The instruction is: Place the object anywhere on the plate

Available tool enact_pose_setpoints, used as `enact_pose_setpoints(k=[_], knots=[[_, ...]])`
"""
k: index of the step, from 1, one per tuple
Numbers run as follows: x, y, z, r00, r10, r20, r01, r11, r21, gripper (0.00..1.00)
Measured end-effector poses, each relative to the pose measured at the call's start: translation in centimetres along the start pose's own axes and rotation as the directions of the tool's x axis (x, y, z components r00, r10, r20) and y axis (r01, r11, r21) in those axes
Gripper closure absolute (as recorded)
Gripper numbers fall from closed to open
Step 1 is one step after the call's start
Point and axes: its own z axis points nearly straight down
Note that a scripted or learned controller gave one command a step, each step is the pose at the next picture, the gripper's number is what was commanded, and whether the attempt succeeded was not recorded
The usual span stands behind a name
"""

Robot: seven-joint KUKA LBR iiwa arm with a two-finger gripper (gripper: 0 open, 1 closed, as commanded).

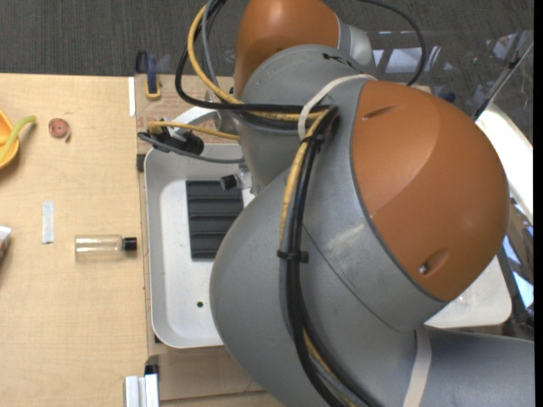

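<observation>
The grey arm (356,227) with its orange shells covers most of the camera view, from the top centre down to the bottom right. To its left a white bin (165,253) shows part of its floor and its left rim. A black ribbed object (208,219) lies flat on the bin floor, with its right side hidden under the arm. Yellow and black cables (199,100) loop over the bin's far edge. The arm hides everything further right in the bins.
On the wooden bench left of the bin lie a clear bottle with a black cap (102,245), a small white strip (47,223) and a small red disc (58,128). An orange and yellow item (7,138) sits at the left edge.
</observation>
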Motion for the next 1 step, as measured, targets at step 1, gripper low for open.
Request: enact_pose_setpoints(k=[1], knots=[[-8.48, -5.08, 1.67, 1.000, -0.025, 0.002, 0.025, 1.000, -0.001, 1.00]])
